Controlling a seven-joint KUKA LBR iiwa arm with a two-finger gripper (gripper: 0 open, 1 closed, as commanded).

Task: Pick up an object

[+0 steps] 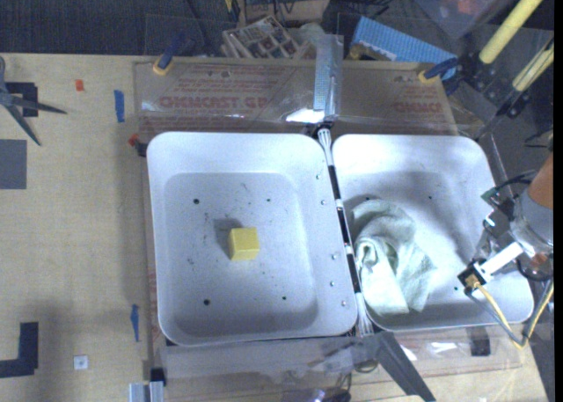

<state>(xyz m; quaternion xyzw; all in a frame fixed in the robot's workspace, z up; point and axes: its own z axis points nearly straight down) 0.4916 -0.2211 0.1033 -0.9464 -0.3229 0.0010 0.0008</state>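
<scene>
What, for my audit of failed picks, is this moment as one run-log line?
left bin: yellow block | right bin: crumpled white cloth | gripper: right bin's right side, apart from cloth

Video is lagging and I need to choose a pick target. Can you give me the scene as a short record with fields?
left white plastic bin: one small yellow cube, near the middle of the floor
right white plastic bin: one crumpled white cloth, in the left half, close to the divider
claw: over the right bin's right side
contact: claw apart from both the cloth and the cube
nearest target: the cloth
</scene>
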